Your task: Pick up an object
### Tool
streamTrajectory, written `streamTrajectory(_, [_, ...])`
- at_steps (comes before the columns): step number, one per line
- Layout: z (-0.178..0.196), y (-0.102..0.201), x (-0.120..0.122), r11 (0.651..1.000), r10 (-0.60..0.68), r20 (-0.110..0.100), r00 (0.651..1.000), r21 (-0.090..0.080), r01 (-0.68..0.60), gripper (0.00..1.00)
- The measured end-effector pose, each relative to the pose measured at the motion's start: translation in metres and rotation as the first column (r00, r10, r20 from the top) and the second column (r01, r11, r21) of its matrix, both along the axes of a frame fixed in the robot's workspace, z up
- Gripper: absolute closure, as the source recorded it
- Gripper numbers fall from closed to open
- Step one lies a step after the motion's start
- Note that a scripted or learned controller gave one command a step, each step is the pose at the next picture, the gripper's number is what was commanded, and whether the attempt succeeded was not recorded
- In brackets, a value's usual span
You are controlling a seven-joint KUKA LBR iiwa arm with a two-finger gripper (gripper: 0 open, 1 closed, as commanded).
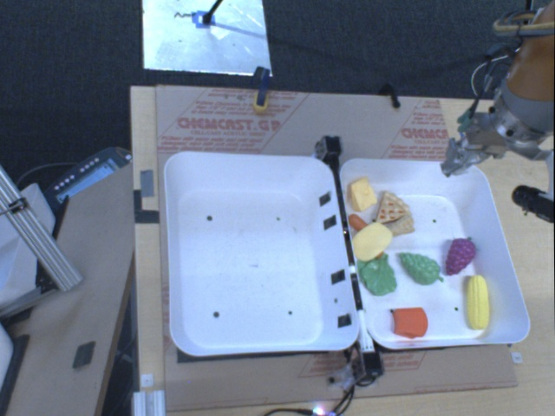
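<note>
Eight-ish toys in the right bin point(499, 232); my pincer point(454, 165) hovers over its far rim, can't tell if open. Next: reach in and drop down.

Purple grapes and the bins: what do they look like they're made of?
Purple grapes: probably moulded plastic toy food; lumpy, uniform colour, slight sheen. Right bin and left bin: likely thin formed plastic; smooth matte white, rounded rims. Neither is certain from above.

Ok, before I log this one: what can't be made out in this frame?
- Gripper: fingertips small and blurred in the camera view, over the right bin's far rim; open or shut is unclear.
- Orange piece: mostly hidden under the yellow food; what it is is unclear.
- Arm: cut off by the right edge.
</note>
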State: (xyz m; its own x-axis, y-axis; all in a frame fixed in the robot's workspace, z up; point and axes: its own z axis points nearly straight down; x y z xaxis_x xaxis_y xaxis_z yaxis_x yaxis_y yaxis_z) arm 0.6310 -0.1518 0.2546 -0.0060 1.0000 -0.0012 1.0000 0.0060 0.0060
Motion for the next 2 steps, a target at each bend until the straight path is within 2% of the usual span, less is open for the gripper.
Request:
streamTrajectory(1, [-0.178, 0.009, -0.069, 1.000, -0.007, -0.014, 1.000, 0.004, 0.007, 1.00])
streamTrajectory(2, [-0.173, 0.023, 0.034, 1.000, 0.004, -0.042, 0.999, 0.004, -0.004, 1.00])
